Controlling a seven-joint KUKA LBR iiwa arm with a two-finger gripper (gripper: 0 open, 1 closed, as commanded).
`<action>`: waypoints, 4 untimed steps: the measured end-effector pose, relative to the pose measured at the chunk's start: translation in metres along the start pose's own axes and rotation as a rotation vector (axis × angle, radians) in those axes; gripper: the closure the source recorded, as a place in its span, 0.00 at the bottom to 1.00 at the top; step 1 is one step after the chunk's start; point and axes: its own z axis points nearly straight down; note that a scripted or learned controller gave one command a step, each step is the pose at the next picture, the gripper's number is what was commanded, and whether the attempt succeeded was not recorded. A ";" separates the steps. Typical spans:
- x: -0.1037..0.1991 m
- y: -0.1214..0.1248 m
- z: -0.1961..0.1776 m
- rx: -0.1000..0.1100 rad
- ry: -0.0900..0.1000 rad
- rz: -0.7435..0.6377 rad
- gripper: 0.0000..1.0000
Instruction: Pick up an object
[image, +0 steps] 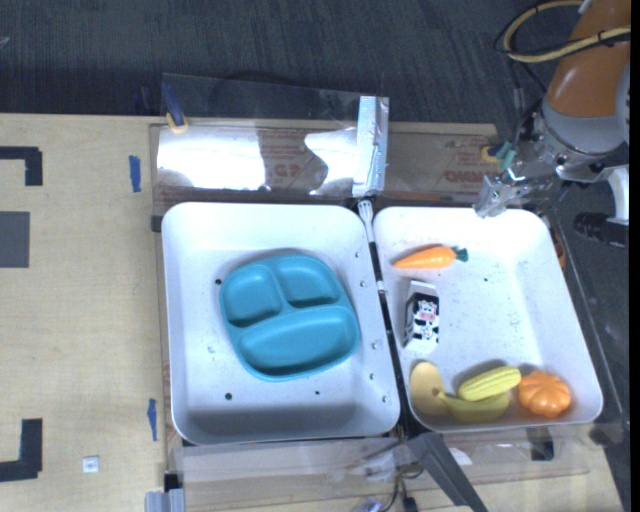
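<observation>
The right bin (520, 300) holds several small objects. An orange carrot with a green top (425, 258) lies near its back left. A small white carton with black markings (424, 318) sits by the left wall. Along the front lie a yellow banana (436, 393), a yellow corn cob (489, 381) on top of it, and an orange pumpkin-like toy (545, 395). My gripper (490, 200) hangs over the back rim of the right bin, right of the carrot and apart from every object, with nothing seen in it.
The left bin (190, 330) holds a blue divided plate (290, 312). A shiny clear panel (270, 150) stands behind the left bin. A raised divider (375, 290) runs between the bins. The middle of the right bin floor is bare.
</observation>
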 end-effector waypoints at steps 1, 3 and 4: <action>-0.045 -0.008 -0.092 -0.020 -0.008 0.084 1.00; 0.105 -0.006 -0.053 -0.007 -0.003 -0.205 1.00; 0.039 0.009 -0.091 -0.015 -0.009 -0.209 1.00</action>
